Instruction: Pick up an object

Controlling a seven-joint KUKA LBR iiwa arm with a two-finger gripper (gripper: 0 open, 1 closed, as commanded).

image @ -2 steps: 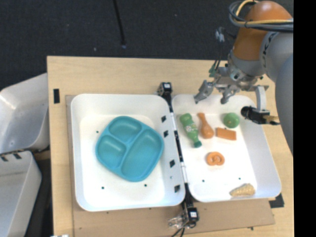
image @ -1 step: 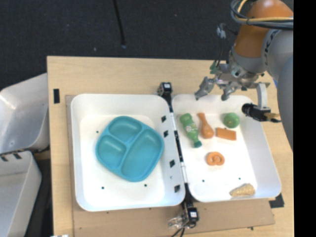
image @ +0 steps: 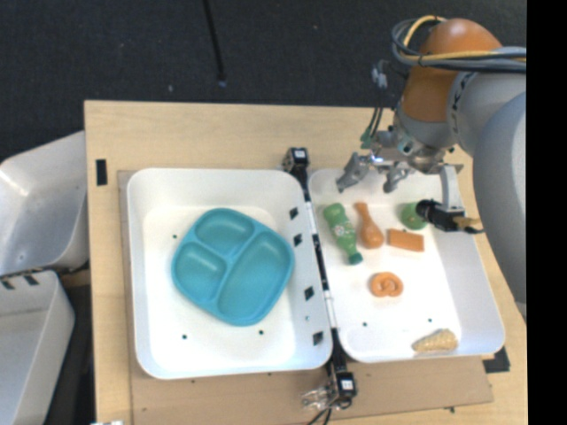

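Your gripper [image: 374, 173] hovers over the right bin [image: 461, 317].
Jaws spread wide, holding nothing; the green bottle [image: 342, 231] lies just below.

dark floor [image: 177, 34], wooden bench [image: 213, 131]

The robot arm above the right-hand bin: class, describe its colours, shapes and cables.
The grey robot arm has a rounded, smooth casing with a glossy orange dome-shaped band above the wrist. Dark and yellowish cables loop beside it. Its gripper has two slim grey metal fingers.
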